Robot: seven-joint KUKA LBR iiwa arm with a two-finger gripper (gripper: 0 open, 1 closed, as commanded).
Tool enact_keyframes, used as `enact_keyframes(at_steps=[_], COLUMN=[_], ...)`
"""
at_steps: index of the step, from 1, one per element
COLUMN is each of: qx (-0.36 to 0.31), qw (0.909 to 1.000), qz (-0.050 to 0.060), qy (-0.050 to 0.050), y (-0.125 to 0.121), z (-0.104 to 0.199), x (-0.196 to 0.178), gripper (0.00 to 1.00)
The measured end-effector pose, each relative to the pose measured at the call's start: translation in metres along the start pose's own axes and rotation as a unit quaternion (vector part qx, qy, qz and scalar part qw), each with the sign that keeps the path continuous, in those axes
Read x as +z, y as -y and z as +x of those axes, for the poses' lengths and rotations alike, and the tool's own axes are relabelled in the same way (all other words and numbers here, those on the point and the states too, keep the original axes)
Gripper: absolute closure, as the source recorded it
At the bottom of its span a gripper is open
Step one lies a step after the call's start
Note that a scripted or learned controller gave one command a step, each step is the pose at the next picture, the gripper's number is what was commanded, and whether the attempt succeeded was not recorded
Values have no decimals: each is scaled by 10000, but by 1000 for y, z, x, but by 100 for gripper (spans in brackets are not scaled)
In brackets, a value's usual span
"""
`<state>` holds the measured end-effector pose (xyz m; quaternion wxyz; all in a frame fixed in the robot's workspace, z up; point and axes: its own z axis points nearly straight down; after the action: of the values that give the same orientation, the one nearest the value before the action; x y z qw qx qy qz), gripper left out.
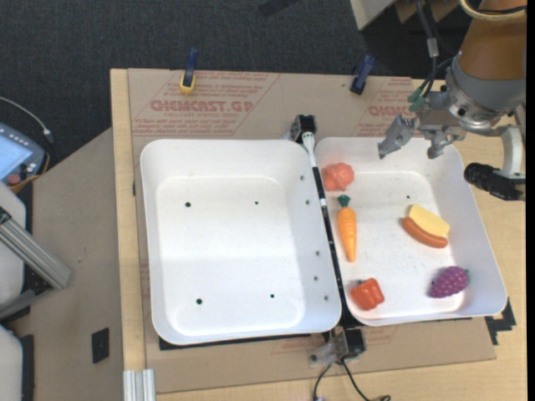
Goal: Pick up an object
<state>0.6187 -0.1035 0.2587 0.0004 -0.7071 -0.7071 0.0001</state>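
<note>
Five toys are counted in the right bin (476, 224) below the spread, unladen pincer (415, 143): strawberry (338, 176), carrot (347, 232), pepper (366, 294), grapes (449, 281), hotdog (426, 225).

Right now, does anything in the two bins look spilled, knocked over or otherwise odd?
Nothing stands out. The carrot, the red pepper, the grapes, the pink piece and the yellow-and-orange piece lie apart from each other in the right bin. The gripper hovers open over its far edge.
</note>
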Motion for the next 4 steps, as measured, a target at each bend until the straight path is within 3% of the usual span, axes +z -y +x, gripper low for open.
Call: enact_keyframes(at_steps=[1,2,3,4], qx=[16,0,-14,-3], qw=[10000,9999,10000,10000], qz=[-67,-99,-28,-49], qy=[29,24,7,17], y=[-4,75,112,110], z=[-50,-40,19,17], x=[-111,-259,-278,-288], gripper=[0,0,0,100])
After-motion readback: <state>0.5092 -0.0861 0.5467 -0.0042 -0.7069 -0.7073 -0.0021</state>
